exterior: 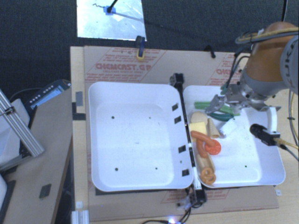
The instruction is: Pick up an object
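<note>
Nothing is lifted yet: the grey two-finger gripper [218, 105] hangs over the long green plastic piece [209, 105] in the right shallow white bin [268, 174], whether its jaws are released or clenched I cannot tell.

The arm [280, 55] has a rounded grey body with a wide orange band above the wrist. Thin black and yellow cables run along its side. The claw [218, 105] is made of grey metal parts.
</note>
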Robot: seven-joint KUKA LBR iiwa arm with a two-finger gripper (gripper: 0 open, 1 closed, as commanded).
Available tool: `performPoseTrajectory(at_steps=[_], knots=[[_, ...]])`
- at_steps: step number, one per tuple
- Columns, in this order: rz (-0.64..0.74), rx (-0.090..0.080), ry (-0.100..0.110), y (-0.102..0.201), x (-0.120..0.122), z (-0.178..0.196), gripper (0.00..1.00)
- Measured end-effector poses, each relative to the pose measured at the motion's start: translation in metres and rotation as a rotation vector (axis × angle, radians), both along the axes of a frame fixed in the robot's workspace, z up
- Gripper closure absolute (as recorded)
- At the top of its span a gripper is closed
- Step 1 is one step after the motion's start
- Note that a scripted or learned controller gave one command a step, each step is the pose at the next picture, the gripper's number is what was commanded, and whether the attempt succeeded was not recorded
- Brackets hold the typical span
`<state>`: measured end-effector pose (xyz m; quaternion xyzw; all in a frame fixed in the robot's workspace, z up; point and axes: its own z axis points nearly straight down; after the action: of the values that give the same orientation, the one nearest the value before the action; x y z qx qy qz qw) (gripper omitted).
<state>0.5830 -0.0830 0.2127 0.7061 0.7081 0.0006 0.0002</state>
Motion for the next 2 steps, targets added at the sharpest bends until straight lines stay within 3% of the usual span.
performPoseTrajectory(at_steps=[1,2], knots=[[0.001,-0.007,-0.023,-0.0262,-0.0306,-0.1056,0.0],[-0.006,-0.018,-0.033,-0.0272,-0.0321,-0.1153,0.0]])
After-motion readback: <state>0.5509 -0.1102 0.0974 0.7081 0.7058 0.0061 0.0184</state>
